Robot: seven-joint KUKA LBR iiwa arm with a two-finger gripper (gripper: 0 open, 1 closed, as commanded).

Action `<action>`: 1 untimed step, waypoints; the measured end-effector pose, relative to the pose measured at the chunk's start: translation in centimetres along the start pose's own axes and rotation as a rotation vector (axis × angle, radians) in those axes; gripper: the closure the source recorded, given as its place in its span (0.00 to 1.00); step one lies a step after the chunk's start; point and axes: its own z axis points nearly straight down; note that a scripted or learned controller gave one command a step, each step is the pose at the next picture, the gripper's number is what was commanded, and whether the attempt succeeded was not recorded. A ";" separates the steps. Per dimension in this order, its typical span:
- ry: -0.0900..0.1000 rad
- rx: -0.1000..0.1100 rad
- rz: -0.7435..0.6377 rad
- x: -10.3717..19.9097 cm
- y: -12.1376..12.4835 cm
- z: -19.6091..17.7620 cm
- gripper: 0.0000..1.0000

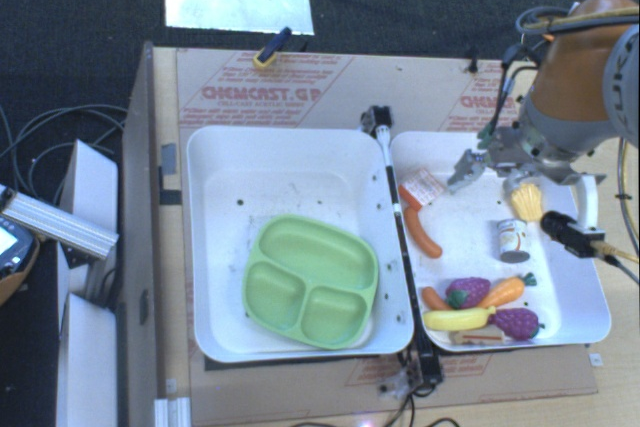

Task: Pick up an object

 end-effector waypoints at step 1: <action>-0.002 -0.001 0.002 -7.0 1.8 0.4 0.00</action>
